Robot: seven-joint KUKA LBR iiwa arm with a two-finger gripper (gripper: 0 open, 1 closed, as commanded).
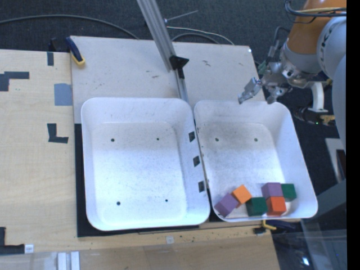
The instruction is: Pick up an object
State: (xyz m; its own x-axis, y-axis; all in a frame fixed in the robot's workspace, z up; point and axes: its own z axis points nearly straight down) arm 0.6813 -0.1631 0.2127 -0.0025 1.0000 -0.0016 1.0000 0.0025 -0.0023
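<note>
Six blocks (257,199) are sitting clustered in the right bin (292,129), at its near edge, the left bin (90,129) lying beside it; the gripper (260,90) is hanging over its far rim.

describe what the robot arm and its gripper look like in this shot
The arm is grey with a rounded orange band above the wrist. Thin black cables loop over the orange part. The gripper is small, metallic grey and dark, ending in two thin fingers.
</note>
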